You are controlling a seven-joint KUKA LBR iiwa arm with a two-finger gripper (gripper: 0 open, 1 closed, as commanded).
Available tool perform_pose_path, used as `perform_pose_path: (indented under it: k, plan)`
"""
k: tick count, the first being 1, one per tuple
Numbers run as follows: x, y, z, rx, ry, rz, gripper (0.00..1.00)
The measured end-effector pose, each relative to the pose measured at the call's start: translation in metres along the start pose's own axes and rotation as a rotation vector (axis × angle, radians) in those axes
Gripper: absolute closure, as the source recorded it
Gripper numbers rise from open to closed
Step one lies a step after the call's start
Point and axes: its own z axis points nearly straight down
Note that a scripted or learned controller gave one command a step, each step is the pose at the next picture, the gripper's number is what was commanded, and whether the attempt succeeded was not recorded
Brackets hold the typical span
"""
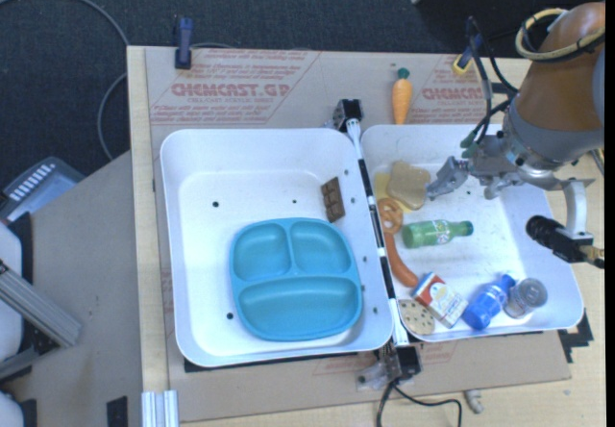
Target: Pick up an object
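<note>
My gripper (471, 187) hangs over the upper middle of the right bin (567, 305), its two grey fingers spread open with nothing between them. Just left of it lies a tan bread slice (407, 185). Below it a green bottle (436, 233) lies on its side. An orange pretzel ring (389, 214) and a reddish sausage (401, 264) lie along the bin's left wall. Near the front edge are a small red-and-white carton (440, 299), a round cracker (416, 317), a blue bottle (486, 302) and a metal can (526, 296).
The left bin (192, 175) holds a blue divided plate (295, 277) and a brown chocolate bar (332, 199). A toy carrot (402, 96) lies on the cardboard behind the bins. A black clamp (348, 113) sits at the top of the divider between them.
</note>
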Motion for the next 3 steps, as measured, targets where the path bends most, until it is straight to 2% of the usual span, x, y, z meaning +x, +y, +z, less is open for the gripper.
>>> perform_pose_path:
  k: [1,2,3]
  plan:
    - [-0.035,0.0,0.076,0.002,0.0,0.002,0.0]
    - [0.013,-0.021,0.112,0.002,0.001,0.0,0.0]
    - [0.017,-0.044,0.112,0.002,0.001,0.001,0.0]
